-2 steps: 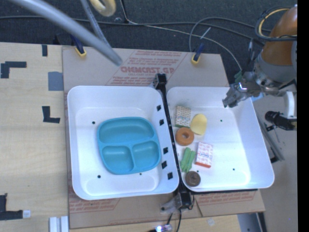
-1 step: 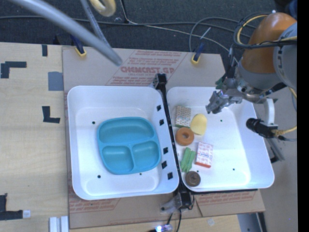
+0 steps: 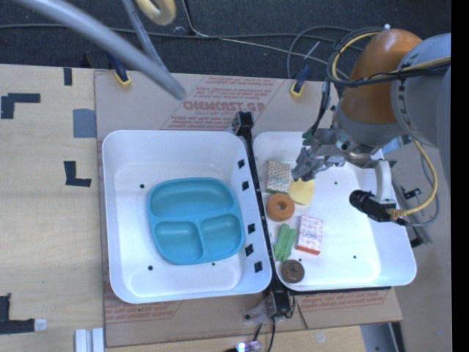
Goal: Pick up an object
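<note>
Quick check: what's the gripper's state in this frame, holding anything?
Gripper: cannot be told; it sits just above the yellow block, nothing visibly held.

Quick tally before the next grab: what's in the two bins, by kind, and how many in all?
Left bin:
Blue tray: 1

Right bin:
Patterned packet: 1
Yellow block: 1
Doughnut: 1
Green piece: 1
Red and white box: 1
Brown disc: 1

Total: 7
</note>
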`<action>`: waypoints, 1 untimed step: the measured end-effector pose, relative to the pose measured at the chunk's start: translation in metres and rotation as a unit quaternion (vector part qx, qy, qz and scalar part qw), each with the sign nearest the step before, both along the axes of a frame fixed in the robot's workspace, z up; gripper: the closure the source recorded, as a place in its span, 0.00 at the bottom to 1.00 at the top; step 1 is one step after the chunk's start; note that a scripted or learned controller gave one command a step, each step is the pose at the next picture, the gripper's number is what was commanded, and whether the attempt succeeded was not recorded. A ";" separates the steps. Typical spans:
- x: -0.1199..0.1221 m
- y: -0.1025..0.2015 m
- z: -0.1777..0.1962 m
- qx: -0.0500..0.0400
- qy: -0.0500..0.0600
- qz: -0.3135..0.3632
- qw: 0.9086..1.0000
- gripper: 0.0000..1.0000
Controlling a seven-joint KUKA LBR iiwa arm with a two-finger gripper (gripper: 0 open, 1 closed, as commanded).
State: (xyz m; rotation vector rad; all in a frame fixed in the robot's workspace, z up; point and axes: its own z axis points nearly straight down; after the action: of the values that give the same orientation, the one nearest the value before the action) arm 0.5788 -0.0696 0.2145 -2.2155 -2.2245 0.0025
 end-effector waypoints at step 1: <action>-0.012 0.054 0.011 0.001 0.000 0.001 1.000 1.00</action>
State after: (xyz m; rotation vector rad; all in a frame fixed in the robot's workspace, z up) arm 0.5664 -0.0152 0.2253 -2.2128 -2.2264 0.0003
